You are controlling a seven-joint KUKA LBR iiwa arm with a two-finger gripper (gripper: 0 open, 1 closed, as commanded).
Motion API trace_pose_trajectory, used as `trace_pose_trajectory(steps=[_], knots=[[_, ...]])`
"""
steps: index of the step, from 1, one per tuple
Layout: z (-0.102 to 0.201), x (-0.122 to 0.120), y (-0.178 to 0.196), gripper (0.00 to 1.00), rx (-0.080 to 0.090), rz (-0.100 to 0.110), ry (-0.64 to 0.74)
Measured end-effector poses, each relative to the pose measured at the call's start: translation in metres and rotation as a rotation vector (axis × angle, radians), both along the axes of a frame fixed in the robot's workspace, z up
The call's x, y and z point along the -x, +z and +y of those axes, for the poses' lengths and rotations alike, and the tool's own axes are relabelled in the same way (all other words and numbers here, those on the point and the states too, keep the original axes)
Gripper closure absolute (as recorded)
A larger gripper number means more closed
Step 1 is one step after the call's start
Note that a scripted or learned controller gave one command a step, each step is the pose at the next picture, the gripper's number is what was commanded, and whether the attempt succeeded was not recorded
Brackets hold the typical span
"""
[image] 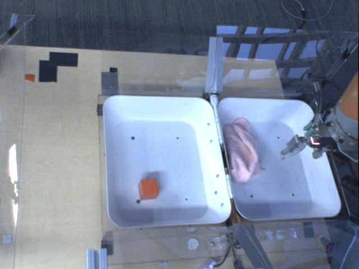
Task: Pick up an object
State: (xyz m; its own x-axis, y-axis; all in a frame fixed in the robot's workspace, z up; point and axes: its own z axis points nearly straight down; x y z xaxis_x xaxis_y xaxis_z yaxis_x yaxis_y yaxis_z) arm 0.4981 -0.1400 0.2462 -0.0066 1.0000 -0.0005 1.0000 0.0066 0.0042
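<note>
On the far left of the bench [56, 161] I see black patches [55, 66] and a small orange mark [30, 78] near the top corner, well apart from the bins. Next comes the left bin [115, 150], and in it I have an orange cube [148, 189] sitting low and left of centre on the floor, alone. A grey rail [214, 66] runs up from where the two bins meet. In the right bin [331, 203] a pink cloth [242, 150] lies bunched along the left wall, lengthwise, close to the divider. Further right, over the same bin's right side, I see the gripper [303, 147] hanging from the arm [348, 116], well apart from the cloth. Its fingers [290, 148] point left and look spread apart, with nothing between them.
</note>
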Motion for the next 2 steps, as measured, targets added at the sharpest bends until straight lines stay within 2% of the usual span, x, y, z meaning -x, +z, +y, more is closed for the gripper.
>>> trace_pose_trajectory(steps=[1,2], knots=[[0.058,-0.051,-0.117,0.0,0.0,0.001,0.224],[0.049,-0.047,-0.151,0.0,0.002,-0.018,0.286]])
